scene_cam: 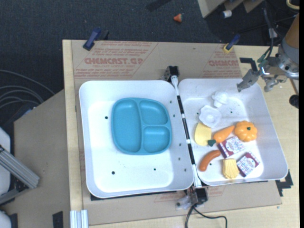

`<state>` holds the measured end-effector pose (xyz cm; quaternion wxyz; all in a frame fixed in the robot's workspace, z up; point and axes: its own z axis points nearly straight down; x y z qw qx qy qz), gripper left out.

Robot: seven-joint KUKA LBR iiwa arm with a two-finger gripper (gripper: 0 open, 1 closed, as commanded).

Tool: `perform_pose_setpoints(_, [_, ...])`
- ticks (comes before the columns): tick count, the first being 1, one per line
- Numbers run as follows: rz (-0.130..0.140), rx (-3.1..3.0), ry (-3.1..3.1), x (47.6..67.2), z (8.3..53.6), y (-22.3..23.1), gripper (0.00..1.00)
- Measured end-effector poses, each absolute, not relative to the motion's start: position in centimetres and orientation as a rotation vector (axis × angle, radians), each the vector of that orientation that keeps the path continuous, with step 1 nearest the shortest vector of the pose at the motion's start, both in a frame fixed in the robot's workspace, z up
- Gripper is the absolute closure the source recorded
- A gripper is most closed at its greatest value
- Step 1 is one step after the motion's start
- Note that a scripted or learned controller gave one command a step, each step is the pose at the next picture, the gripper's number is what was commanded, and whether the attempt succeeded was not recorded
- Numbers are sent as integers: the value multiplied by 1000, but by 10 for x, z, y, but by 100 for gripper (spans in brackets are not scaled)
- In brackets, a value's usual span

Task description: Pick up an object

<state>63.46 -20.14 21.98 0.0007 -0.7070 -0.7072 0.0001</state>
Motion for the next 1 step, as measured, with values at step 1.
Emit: perform_pose_setpoints(1, [0,-2220,-2222,620,85,-186,0])
